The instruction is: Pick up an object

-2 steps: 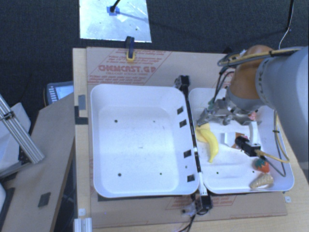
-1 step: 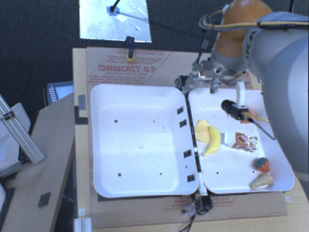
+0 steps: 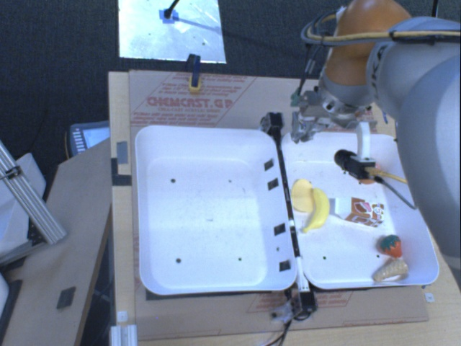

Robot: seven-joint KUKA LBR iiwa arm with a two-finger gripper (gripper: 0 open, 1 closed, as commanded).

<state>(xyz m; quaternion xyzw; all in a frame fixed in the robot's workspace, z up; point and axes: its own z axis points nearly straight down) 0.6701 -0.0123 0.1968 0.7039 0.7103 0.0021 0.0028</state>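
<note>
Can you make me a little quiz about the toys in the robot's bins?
1. True or false: the curved yellow plastic banana lies in the right shallow white bin.
2. Which toy sits nearest the bin's front right corner? A) the banana B) the tan cone-shaped toy C) the flat brown-and-white packet
3. Fill in: the small red strawberry-like toy sits just behind the tan ____.
The end effector hangs over the right bin's back left corner.

Key: 1 true; 2 B; 3 cone.
</note>
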